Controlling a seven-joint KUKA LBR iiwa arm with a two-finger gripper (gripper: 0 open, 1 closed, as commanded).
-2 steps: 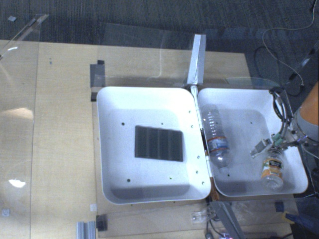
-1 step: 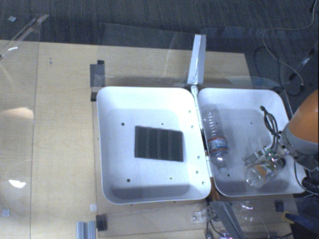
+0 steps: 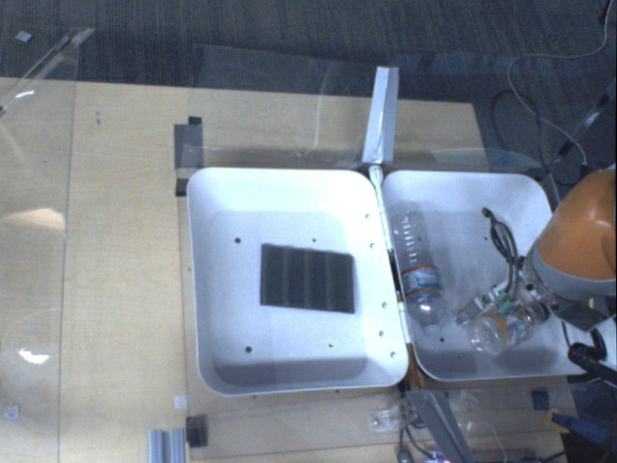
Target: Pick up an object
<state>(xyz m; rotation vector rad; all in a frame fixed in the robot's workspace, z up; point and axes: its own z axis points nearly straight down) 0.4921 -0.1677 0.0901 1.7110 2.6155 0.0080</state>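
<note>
Bottle (image 3: 415,263), claw (image 3: 496,309) low beside it

My arm (image 3: 583,244) comes in from the right edge of the view, its orange band a rounded bulk above the right bin's (image 3: 453,186) far-right corner, with the grey wrist section just under it. From there I reach down and leftward into that bin. My gripper (image 3: 501,302) sits low over the bin's floor, toward its near right part. I cannot tell from this slant how the gripper's tip is set.
</note>
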